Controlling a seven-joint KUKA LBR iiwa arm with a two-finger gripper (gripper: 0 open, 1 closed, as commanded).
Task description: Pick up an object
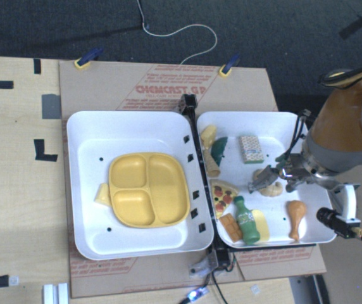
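The right bin (276,122) holds several toy foods. Among them are a green bottle (245,219), a pizza slice (221,195), a drumstick (296,216) and a small patterned box (251,149). A dark green piece (219,149) and a pale yellow piece (209,135) lie by the bin's left wall. My gripper (265,180) reaches in from the right and hangs low over the middle of this bin. It is right above a small beige piece (271,189), partly hidden under it. I see nothing lifted.
The left bin (86,138) carries a yellow divided plate (149,189) with a pale yellow slice (102,195) peeking out at its left. An orange block (230,227) and a yellow slab (259,225) flank the bottle. The arm's orange band (342,116) looms over the right rim.
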